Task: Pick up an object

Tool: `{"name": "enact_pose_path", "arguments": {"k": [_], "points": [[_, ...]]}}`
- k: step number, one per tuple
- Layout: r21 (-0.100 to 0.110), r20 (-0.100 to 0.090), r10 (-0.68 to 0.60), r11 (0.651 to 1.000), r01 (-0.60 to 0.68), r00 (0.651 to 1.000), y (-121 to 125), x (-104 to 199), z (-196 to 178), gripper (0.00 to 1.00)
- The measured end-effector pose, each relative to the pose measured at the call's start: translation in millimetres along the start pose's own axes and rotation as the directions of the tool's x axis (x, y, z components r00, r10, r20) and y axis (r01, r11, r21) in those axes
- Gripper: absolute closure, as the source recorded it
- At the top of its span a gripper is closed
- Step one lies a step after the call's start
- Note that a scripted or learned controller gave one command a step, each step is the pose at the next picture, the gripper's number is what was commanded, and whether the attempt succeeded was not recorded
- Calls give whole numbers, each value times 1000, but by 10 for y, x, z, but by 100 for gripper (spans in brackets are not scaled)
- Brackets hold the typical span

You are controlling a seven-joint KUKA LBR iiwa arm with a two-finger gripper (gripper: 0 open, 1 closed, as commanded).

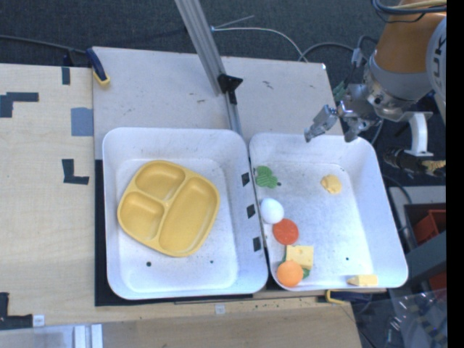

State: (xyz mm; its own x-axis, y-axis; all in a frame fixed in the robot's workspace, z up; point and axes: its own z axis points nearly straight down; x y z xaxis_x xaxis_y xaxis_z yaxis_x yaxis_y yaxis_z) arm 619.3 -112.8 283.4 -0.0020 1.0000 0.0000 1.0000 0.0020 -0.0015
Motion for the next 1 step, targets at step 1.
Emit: {"name": "enact_pose_path", "arguments": {"k": [1], "points": [[9,-1,5,1000,-5,1000,-713,-80,493,0]]}}
